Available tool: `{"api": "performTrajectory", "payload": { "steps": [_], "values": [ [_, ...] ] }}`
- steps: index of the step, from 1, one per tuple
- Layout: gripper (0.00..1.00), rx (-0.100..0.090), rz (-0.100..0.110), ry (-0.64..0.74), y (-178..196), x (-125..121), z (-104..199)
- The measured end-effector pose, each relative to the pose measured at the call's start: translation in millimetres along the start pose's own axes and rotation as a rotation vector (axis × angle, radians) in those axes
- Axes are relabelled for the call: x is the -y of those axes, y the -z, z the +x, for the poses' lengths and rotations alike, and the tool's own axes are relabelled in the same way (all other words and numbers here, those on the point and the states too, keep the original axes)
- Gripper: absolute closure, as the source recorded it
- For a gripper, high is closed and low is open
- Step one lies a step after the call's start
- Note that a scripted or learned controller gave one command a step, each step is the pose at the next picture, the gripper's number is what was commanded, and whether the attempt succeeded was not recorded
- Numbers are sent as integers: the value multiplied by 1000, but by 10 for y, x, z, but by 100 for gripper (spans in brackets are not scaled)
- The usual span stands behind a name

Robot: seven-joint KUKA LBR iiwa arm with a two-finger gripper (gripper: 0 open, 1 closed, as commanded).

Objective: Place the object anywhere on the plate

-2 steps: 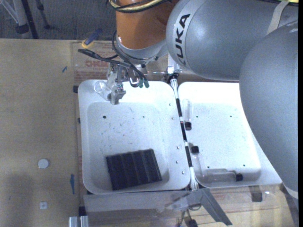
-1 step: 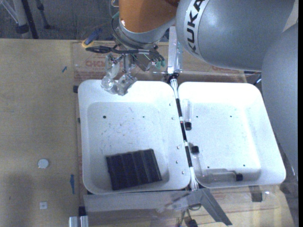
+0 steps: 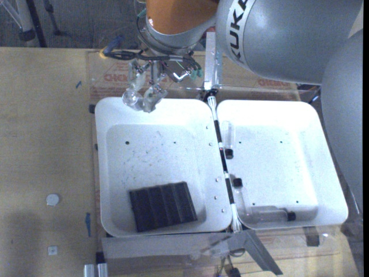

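Your two-finger gripper (image 3: pixel 144 100) hangs over the far rim of the left shallow white bin (image 3: pixel 109 154), fingers slightly parted, grasping nothing. The dark ribbed rectangular slab (image 3: pixel 162 205), probably the plate, lies flat at that bin's near edge. A clear tube with a black tip (image 3: pixel 271 214), probably the object, rests along the right white bin's (image 3: pixel 300 126) near edge. Cross there, then descend squarely over it.

Plastic, wood and metal on the desk

Both white bins (image 3: pixel 109 154) look like smooth, slightly glossy plastic, the left one speckled with fine scuffs. The dark ribbed slab (image 3: pixel 163 205) near its front edge is matt. The desk (image 3: pixel 40 131) has a pale, matt wood-like surface. The claw (image 3: pixel 144 97) shows shiny translucent fingertips; the arm (image 3: pixel 288 27) is smooth grey with a glossy orange band
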State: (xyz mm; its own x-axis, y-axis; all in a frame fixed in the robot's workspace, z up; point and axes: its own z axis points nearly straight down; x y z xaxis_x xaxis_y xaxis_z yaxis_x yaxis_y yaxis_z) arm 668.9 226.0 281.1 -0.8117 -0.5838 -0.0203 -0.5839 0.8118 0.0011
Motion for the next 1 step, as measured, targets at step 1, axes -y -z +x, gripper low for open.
{"api": "performTrajectory", "payload": {
  "steps": [1],
  "values": [
    [100,11,-1,-3,124,1,-19]
  ]
}}
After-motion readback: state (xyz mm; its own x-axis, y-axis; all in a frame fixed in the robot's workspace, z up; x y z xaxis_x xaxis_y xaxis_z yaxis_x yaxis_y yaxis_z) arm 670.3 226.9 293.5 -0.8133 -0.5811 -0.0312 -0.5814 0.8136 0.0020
